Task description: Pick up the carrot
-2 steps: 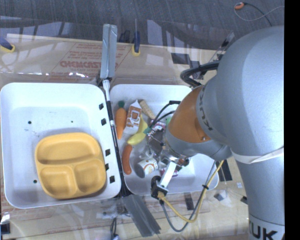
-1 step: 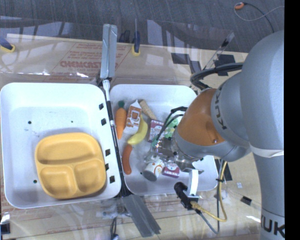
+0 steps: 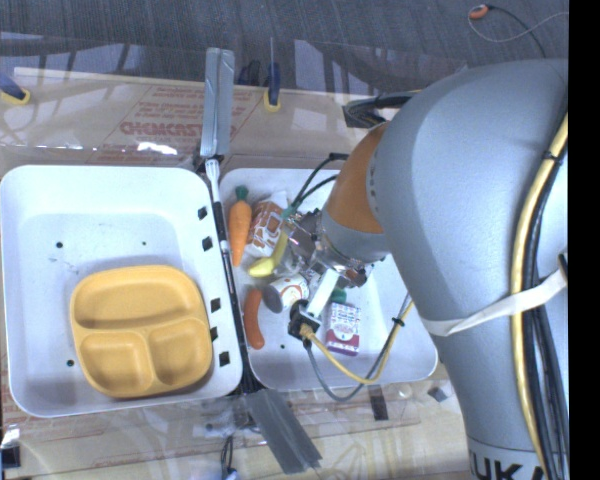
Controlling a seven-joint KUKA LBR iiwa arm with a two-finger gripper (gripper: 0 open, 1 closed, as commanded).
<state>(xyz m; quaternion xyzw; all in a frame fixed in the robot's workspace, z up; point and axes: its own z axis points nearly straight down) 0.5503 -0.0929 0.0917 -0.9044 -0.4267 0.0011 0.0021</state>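
Even bright overhead light; soft shadows, slight blur, mild glare.

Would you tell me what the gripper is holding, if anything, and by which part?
It cannot be told: the gripper sits low in the right bin. The carrot lies apart, unheld.

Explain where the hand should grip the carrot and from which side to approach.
Probably grip the carrot at its thick orange middle, from straight above: it lies flat, lengthwise along the right bin's left wall, so a sideways approach looks cramped.
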